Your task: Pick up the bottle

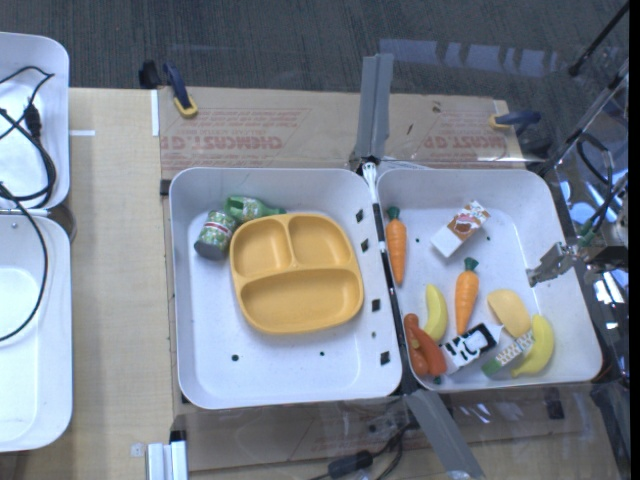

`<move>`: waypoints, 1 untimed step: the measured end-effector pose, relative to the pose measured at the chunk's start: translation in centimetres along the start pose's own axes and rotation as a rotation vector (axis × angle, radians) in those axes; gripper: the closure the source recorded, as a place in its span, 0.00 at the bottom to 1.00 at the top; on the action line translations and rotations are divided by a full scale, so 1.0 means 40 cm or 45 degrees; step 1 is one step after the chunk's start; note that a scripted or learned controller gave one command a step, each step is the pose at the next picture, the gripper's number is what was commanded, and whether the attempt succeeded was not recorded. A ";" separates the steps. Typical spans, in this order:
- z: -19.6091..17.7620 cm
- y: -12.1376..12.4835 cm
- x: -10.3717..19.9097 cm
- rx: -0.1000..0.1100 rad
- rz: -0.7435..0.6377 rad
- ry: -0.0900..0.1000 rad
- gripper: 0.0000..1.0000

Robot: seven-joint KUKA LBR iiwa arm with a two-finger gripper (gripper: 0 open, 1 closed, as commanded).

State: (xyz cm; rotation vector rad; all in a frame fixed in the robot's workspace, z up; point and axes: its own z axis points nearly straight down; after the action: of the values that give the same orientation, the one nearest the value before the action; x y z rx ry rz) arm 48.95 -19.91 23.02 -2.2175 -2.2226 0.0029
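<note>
We are looking at the very start of this task, as far as we can judge. Beginning at the left, in the upper left corner of the left bin (190,368), two small things are lying close together. One is a stubby container with a green label and a grey end (213,235). The other is a slimmer green piece (251,208), just above and to its right. We are taking the labelled container for the bottle, though at this size we cannot be sure which of the two it is. Both are resting on the bin floor against the upper left edge of the yellow plate (297,273), and nothing is gripping them.

Moving right, the right bin (540,193) is holding clutter that has no part in the job: two carrots (396,248), a small carton (460,230), bananas (436,311) and a few other toys along its lower edge.

At the far right, the gripper (553,264) is hanging over the right bin's right side, well apart from the bottle. We are seeing nothing held in it, and we cannot tell whether it is open or closed.

So nothing is done yet. We are judging that the whole job remains: crossing to the left bin, coming down on the bottle beside the plate, closing and lifting.
</note>
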 end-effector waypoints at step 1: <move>0.324 -0.024 -0.037 0.001 -0.025 0.013 0.00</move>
State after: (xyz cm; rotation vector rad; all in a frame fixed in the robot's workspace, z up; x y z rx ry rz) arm 47.97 -21.38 10.05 -2.1902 -2.2387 -0.0083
